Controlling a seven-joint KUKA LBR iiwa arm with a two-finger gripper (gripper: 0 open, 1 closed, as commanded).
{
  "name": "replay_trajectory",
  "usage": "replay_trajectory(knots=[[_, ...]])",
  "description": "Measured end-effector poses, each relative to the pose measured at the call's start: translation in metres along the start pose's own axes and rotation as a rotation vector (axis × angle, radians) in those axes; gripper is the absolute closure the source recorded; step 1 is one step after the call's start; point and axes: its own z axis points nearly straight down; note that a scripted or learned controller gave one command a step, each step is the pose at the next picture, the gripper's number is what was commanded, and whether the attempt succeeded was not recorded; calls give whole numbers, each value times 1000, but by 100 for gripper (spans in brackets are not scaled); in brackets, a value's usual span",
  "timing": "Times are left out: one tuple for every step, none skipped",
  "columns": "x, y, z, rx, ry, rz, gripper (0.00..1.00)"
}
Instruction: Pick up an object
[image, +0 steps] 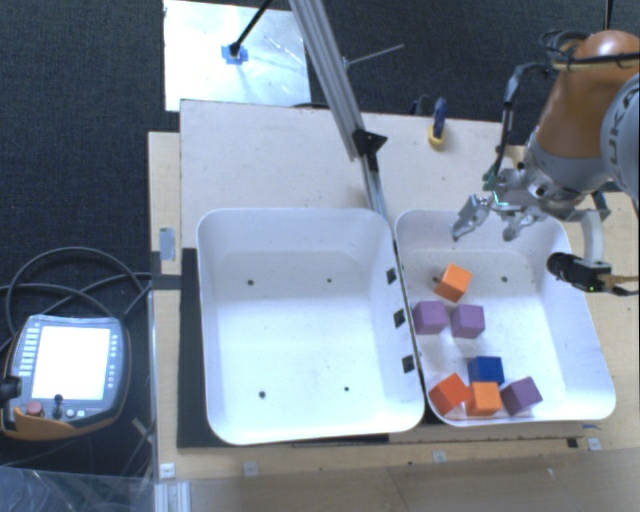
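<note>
Gripper (490, 222) fingers stand apart with nothing between them, hanging over the far end of the right bin (585, 345), up and to the right of the lone orange cube (454, 282). Just nearer than that cube sit two purple cubes (448, 319) touching side by side; further toward the near rim lies a cluster of blue cube (486, 369), two orange ones and another purple. Left of this bin, the left bin (215, 330) lies alongside. By my judgement nothing is picked yet: descent, closing and lifting all remain.

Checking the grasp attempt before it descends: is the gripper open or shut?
Open. The gripper hangs above the right bin with its two fingers spread apart and nothing between them.
</note>
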Motion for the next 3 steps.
replay_trajectory(knots=[[0,1,-3,-4,-1,-1,0],[4,-4,58,2,-1,2,0],[3,-8,101,0,-1,3,0]])
